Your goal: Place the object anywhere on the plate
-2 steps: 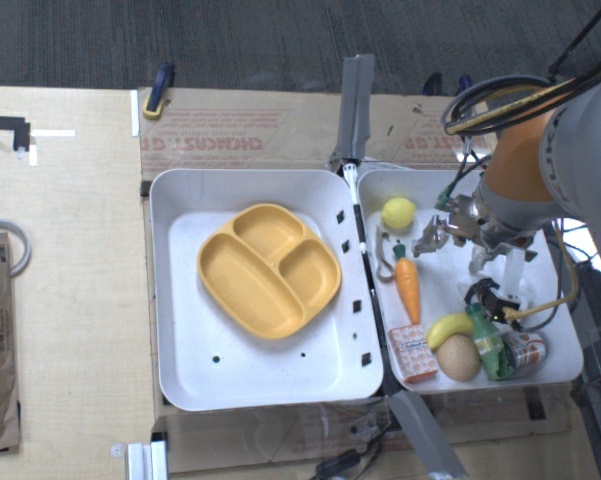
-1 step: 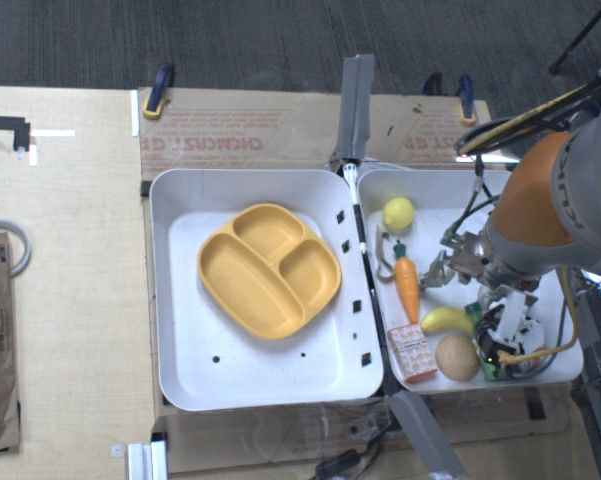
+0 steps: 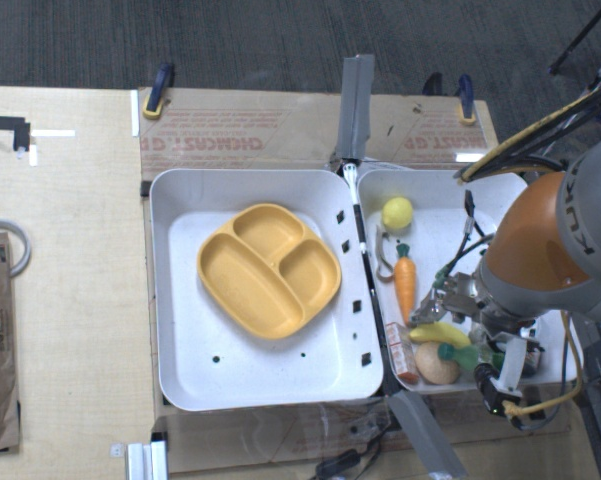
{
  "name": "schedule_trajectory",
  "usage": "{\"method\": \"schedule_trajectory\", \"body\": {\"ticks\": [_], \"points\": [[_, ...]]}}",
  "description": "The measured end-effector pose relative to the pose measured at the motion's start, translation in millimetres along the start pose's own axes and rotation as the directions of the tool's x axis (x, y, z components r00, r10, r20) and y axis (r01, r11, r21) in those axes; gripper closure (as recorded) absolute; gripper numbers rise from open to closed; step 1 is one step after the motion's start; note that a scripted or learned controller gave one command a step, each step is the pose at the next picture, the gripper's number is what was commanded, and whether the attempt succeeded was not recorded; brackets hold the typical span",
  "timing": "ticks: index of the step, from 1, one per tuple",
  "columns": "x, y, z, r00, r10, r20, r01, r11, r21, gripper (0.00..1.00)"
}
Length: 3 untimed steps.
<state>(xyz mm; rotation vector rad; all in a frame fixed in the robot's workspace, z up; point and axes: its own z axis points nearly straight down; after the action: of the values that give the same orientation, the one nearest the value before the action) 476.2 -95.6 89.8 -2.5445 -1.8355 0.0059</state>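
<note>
Gripper, grip state unclear, hangs over banana; cardboard reads "CHEMCAT".

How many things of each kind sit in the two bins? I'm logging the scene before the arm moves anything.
Plate: 1
Lemon: 1
Carrot: 1
Banana: 1
Potato: 1
Green item, partly hidden by the arm: 1
Small packet at the bin wall: 1
Total: 7
</note>
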Motion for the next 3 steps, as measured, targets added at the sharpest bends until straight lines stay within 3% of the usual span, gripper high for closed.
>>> {"method": "schedule_trajectory", "body": {"ticks": [1,2,3], "points": [[22,93,-1,0.945,-0.328,0.002,0.328,0.945,-0.004,0.00],[6,19,-1,0.906,-0.424,0.001,0.424,0.906,-0.002,0.00],[11,-2,-101,0.642,-0.766,0.004,0.766,0.642,-0.003,0.00]]}}
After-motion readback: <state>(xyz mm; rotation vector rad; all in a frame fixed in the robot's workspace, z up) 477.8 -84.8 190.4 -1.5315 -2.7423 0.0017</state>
